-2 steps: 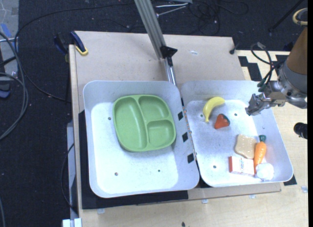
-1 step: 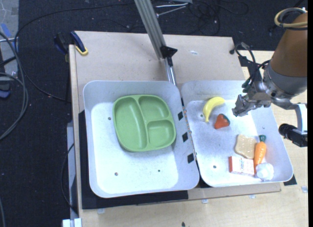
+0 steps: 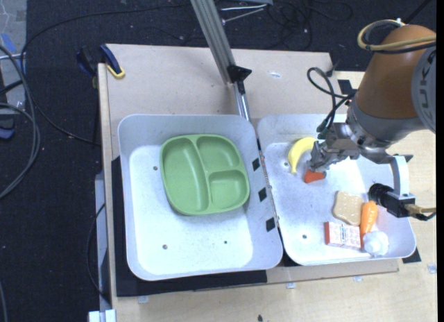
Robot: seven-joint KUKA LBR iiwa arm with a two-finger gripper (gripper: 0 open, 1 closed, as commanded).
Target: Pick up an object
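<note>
In the right bin (image 3: 298, 237) lie a yellow banana (image 3: 298, 152), a small red-orange block (image 3: 315, 175), a slice of toast (image 3: 347, 207), an orange carrot (image 3: 368, 217), a red-and-white packet (image 3: 343, 234) and a white ball (image 3: 376, 243). My gripper (image 3: 320, 162) hangs low over the bin's upper part, right beside the banana and just above the red-orange block. Its fingertips sit close to the block, and whether they touch it I cannot tell.
A green divided plate (image 3: 205, 173) rests in the left bin (image 3: 146, 244). A metal pole (image 3: 211, 26) slants down to the bins' far edge. The arm's orange-banded body (image 3: 395, 85) overhangs the right bin's far right side, with cables nearby.
</note>
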